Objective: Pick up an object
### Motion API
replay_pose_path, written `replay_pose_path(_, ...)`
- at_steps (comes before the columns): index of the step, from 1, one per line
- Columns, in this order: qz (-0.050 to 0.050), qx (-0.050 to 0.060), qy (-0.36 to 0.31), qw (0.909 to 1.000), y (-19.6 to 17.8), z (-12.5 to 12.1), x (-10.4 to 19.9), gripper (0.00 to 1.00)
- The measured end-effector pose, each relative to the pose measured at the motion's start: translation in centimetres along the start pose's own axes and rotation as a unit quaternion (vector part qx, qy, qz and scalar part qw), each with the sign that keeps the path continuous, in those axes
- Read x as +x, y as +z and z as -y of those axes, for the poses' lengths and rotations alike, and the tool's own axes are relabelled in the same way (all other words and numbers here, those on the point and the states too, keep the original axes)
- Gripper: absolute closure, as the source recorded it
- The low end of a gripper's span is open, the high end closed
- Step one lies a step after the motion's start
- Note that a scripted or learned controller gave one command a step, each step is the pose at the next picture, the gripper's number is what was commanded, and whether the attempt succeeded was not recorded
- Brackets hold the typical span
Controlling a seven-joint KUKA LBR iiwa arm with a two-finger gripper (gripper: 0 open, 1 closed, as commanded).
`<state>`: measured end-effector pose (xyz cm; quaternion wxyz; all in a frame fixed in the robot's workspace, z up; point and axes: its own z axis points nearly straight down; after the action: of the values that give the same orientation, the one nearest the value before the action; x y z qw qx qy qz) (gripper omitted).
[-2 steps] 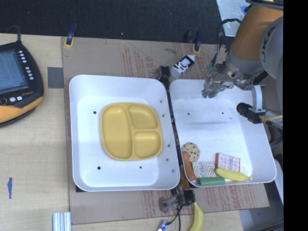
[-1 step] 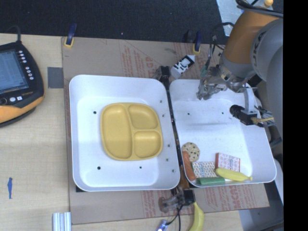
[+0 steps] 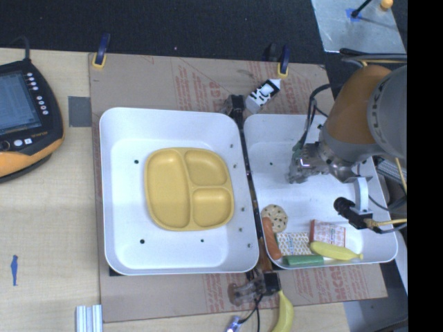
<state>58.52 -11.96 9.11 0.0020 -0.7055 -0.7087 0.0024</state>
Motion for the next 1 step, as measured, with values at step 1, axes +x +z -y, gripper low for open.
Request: replay_pose_path(1, 0.000, -0.002, 0.001, 1.0000, -11.08, 5.52, -5.85, 1.00)
